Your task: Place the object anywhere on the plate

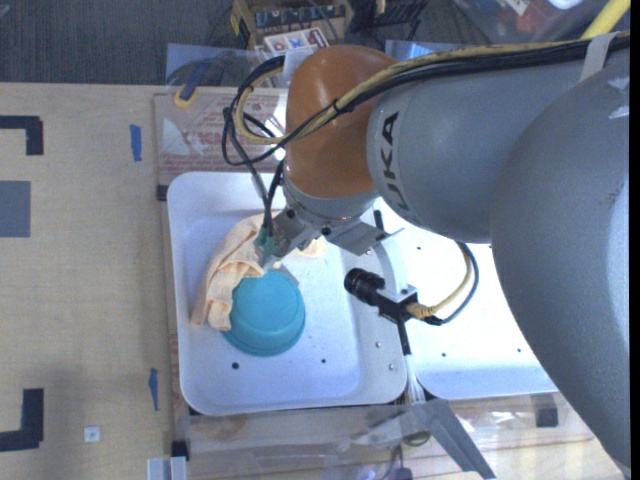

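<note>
blue bowl [265, 313] just below the tool [270, 245], touching yellow cloth [228, 265]

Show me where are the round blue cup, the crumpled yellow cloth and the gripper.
Round blue cup [266, 313]: camera view, on its upturned base.
Crumpled yellow cloth [222, 266]: camera view, on a fold left of the cup.
Gripper [268, 246]: camera view, at its tip above the cloth.

A robotics lab: a pale wooden worktop [80, 268] carries black marker squares and blue tape, and behind the shallow white plastic bin [300, 378] stand cluttered boxes [290, 23] on grey carpet.
</note>
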You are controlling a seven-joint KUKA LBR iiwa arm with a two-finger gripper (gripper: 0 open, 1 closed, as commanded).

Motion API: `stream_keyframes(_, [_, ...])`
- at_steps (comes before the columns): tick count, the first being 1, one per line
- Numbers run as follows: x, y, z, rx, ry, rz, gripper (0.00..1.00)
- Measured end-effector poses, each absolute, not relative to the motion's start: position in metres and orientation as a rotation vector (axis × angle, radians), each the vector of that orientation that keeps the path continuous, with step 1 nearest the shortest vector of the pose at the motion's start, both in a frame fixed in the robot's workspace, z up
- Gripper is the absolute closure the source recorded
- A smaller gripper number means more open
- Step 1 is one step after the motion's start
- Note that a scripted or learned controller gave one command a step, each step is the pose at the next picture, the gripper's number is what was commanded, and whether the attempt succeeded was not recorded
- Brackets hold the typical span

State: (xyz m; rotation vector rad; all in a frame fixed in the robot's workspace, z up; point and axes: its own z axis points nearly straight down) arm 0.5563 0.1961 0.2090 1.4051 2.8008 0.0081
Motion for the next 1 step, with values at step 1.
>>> stream_keyframes(1, [0.5562, 0.1963, 0.2089, 1.405, 2.801, 0.008, 0.00])
